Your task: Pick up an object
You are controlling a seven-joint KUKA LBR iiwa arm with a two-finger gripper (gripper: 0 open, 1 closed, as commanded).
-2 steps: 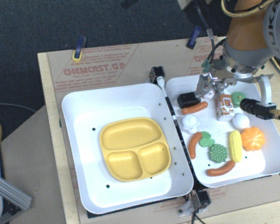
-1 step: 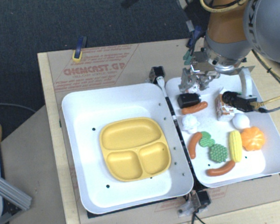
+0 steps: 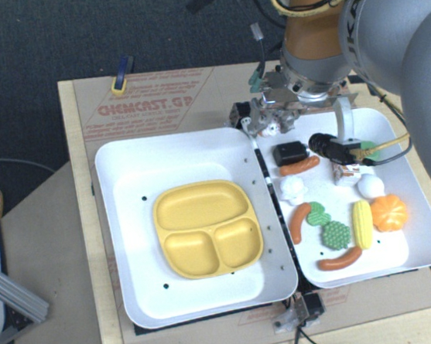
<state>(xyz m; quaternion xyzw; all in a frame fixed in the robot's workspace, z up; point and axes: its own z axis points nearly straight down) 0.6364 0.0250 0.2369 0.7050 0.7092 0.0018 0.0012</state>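
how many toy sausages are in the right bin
3. One sausage lies near the bin's back, below the black block; one at the left edge; one at the front. The arm may hide more.

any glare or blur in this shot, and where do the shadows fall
Camera view: even, soft light; mild glare on the left bin floor; the yellow tray and the corn look sharp; the grey arm at the right is close, large and soft; faint shadow lies under the gripper near the bins' shared rim.
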